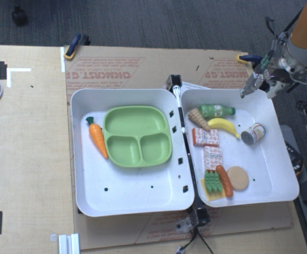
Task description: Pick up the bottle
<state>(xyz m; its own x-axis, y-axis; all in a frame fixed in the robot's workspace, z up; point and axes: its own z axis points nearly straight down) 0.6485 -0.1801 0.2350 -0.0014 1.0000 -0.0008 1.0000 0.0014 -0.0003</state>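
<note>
The bottle [216, 110] is green with a pale label and lies on its side near the back of the right bin [280, 168]. My gripper [259, 89] hangs above that bin's far right corner, up and to the right of the bottle and well apart from it. Its two fingers are spread open and hold nothing.
Close to the bottle lie a banana [224, 126], a cone [197, 118], a small can [253, 134] and snack packets [205, 137]. Toward the front sit a sausage [224, 180], a green block [211, 181] and a cookie [239, 178]. The left bin holds a green divided plate [137, 136] and a carrot [98, 139].
</note>
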